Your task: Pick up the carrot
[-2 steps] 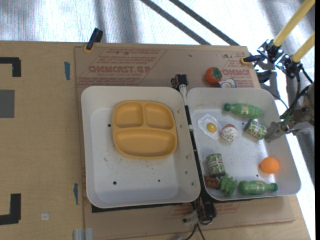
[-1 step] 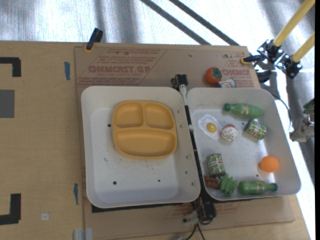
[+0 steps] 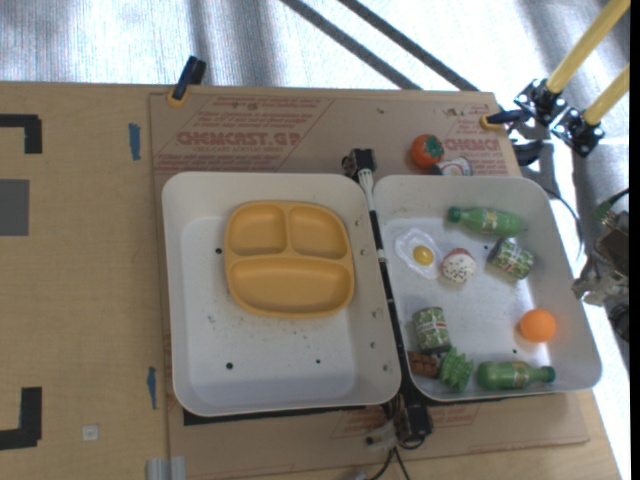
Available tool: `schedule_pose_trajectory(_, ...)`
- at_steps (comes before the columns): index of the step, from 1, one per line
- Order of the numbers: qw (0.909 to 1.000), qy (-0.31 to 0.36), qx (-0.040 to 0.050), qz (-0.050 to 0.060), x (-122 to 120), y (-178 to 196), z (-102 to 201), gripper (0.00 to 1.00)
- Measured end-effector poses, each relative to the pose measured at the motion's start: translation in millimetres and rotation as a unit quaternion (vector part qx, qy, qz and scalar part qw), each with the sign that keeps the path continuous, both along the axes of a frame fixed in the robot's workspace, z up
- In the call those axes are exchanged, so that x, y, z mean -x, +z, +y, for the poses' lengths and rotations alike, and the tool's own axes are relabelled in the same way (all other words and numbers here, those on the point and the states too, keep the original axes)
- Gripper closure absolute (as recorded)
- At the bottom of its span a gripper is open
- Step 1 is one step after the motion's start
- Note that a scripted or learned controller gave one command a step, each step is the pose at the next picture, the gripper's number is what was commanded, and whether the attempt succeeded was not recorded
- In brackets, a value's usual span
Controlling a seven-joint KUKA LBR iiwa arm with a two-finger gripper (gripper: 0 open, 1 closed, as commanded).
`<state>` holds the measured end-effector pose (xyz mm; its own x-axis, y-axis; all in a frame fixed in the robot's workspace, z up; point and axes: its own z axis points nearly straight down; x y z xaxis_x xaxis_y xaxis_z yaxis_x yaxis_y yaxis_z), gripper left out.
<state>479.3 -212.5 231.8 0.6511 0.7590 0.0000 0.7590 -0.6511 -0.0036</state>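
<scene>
Right bin (image 3: 487,313) – carrot (image 3: 440,368) at near edge, beside green can (image 3: 432,328)

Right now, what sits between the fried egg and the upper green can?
A small white-and-red round toy, in the right bin, by the camera view.

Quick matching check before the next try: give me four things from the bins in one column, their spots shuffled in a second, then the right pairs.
Things
1. yellow divided plate
2. fried egg
3. orange ball
4. tomato

Places
A. right bin, near its right wall
B. on the cardboard beyond the right bin
C. left bin
D. right bin, near the divider between the bins

Pairs: 1-C, 2-D, 3-A, 4-B
</scene>
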Motion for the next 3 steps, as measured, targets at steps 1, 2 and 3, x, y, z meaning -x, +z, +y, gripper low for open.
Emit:
schedule_pose_trajectory(1,0.9744,-0.225,0.0018,-0.001,-0.4,5.3,11.4,1.0)
schedule_pose_trajectory(2,0.9464,-0.323,0.002,-0.001,0.0,11.5,-11.0,1.0)
schedule_pose_trajectory(3,0.9474,-0.32,0.0005,0.002,0.5,-22.7,-10.6,1.0)
